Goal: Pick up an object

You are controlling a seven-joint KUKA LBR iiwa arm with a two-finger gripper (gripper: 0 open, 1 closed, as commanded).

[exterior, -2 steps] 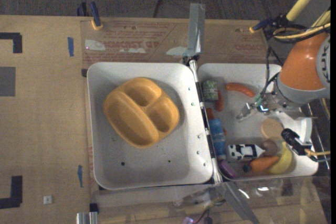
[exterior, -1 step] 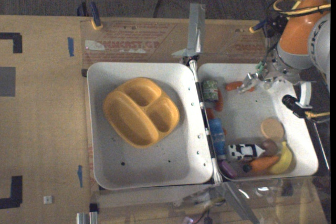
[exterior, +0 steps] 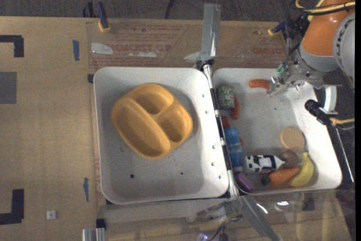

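- Gripper [exterior: 280, 83] hung over the right bin's [exterior: 265, 127] far corner; whether it gripped anything could not be told.
- Just beside it, toward the left bin, lay a small orange piece [exterior: 259, 84].
- Risk, judged: closing so near the bin wall could nudge the piece away.

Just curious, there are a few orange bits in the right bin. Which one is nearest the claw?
The small orange piece at the bin's top edge, just left of the claw. The carrot lies far off in the bottom corner by the banana.
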